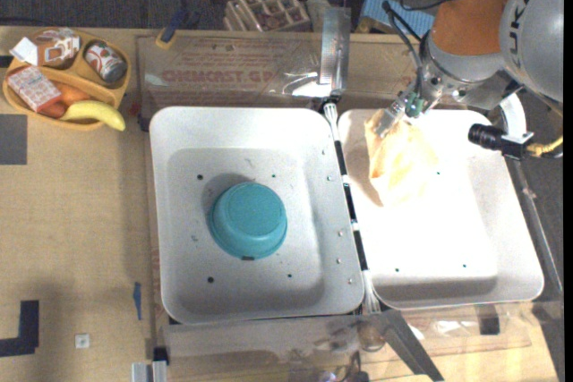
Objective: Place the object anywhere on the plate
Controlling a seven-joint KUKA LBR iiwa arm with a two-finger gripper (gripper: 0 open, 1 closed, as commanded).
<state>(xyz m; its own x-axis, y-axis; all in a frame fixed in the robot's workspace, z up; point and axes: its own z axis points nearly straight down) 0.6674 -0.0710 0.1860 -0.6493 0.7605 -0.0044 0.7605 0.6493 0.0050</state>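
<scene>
A crinkled, translucent orange-tinted plastic bag [400, 158] hangs pinched in the clenched end effector [397, 116] over the smooth right white bin [501, 255], well apart from the round teal plate [249, 219] in the left bin [179, 148].

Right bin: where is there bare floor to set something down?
In the right white bin, the whole near half is bare, from the divider to the right wall. The far left corner is crowded: the end effector and a pale yellow crumpled bag sit there. In the left white bin, bare floor rings the teal round plate.
</scene>
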